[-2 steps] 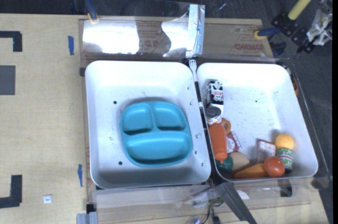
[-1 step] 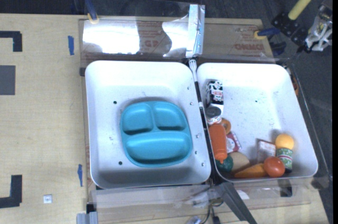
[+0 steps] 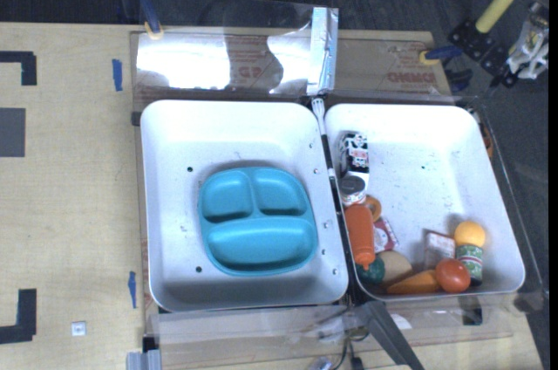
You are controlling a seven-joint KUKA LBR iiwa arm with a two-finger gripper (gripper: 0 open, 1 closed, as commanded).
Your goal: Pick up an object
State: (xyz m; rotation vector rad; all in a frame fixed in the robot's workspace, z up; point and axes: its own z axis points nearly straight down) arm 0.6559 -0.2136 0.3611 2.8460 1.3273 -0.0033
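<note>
Two shallow white bins sit side by side on the wooden bench. The left bin holds a smooth turquoise plastic tray with three compartments, rounded at the corners, lying flat near the bin's middle. The right bin holds a heap of small toy foods. Taking the tray as landmark, a black-and-white carton lies just right of it past the bins' shared wall, above a long orange sausage. Farther right, along the bin's near edge, lie a carrot, a glossy red tomato, a small labelled bottle and a round yellow lemon. How the gripper stands I cannot tell.
</note>
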